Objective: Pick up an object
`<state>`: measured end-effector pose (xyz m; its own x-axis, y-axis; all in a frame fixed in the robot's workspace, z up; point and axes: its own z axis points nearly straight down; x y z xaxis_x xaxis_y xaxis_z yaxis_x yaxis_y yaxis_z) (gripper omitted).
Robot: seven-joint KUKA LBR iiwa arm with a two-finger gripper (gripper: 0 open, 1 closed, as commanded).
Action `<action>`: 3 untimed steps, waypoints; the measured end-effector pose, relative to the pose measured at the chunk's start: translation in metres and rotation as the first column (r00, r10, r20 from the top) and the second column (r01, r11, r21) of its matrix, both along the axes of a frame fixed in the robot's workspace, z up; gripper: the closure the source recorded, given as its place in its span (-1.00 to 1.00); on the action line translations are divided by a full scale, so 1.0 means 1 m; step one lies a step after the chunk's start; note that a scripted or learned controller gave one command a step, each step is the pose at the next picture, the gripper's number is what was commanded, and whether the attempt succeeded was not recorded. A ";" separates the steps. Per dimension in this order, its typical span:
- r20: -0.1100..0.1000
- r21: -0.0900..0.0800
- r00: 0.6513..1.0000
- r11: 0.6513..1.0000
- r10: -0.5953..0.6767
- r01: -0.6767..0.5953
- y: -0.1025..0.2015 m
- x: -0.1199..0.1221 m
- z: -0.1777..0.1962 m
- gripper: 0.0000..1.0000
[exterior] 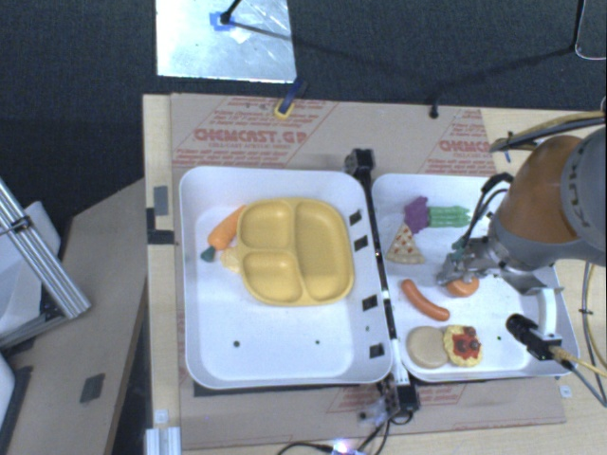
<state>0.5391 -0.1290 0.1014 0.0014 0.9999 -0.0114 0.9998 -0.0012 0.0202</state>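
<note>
My gripper (459,275) hangs low over the right bin (545,354), right above a small orange toy piece (464,288) that peeks out beneath it. Around it in that bin lie a red sausage (424,299), a pizza slice (405,245), purple grapes (416,211), a green vegetable (450,217), a tan cookie (426,347) and a yellow-red pasta piece (463,345). Whether the orange piece is between the fingers is hidden by the wrist.
The left bin (275,349) holds a yellow divided plate (289,251) with an orange carrot (225,227) at its left rim. A black divider (372,254) separates the bins. The arm's grey body (545,207) covers the right bin's far right side.
</note>
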 end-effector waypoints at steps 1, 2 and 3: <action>-0.015 0.010 1.000 1.000 0.002 -0.002 -0.003 -0.004 0.045 1.00; -0.014 0.010 1.000 1.000 0.005 -0.005 0.001 -0.001 0.106 1.00; -0.017 0.011 1.000 1.000 0.006 -0.006 0.001 0.000 0.124 1.00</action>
<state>0.5392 -0.1275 0.2252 -0.0044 1.0000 -0.0004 1.0000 0.0044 0.0030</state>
